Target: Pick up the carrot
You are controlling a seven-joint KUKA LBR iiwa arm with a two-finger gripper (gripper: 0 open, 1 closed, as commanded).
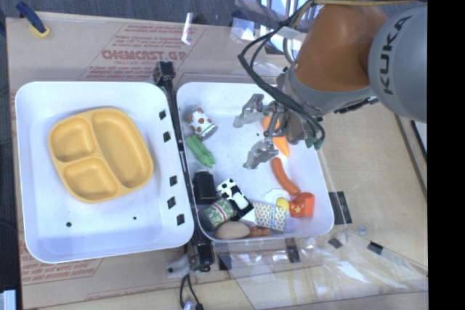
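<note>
Clearly, "KUKA" marks the arm (396, 47); "CHEMCAST" marks the bench paper (142, 54).

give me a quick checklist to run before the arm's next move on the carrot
1. Target located: the small orange carrot lies in the right white bin, by the grey two-finger gripper. ok
2. Fingers open: the two fingers stand spread apart, one up-left of the carrot, one below-left. ok
3. Carrot between the fingers: it sits at the gripper's right side, partly hidden by the wrist and cables. cannot tell
4. Neighbours clear: the red-orange sausage lies very close below the carrot and may get caught. not ok
5. Carrot lifted off the bin floor: height cannot be judged from this view. cannot tell
</note>
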